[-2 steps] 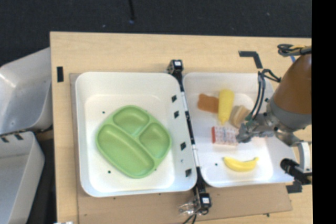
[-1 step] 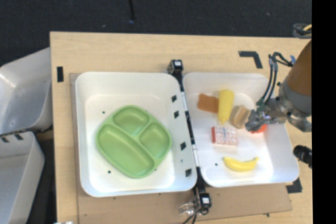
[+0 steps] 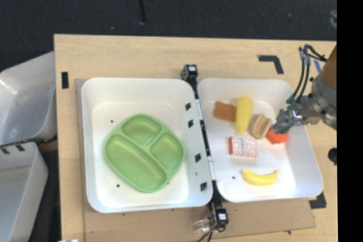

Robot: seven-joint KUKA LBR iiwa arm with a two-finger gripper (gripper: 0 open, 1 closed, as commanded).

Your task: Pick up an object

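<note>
Right now the end effector [image 3: 286,121] sits over an orange object [image 3: 277,136]; its grip state and the object's axis unclear.

Grey metal arm [image 3: 320,100], orange band [image 3: 330,68] near the wrist, thin dark cables [image 3: 303,68] looping beside, small grey claw [image 3: 285,121]

We look over the bench and find no word, brand or number we can read on anything here; the small white box with a pink speckled face [image 3: 243,146] in the right bin [image 3: 300,173] carries a print, but it is too blurred for us to make out any letters. The black angle marks [image 3: 271,62] on the wooden bench top [image 3: 142,56] are plain corner shapes, not characters, and we read nothing off them
</note>
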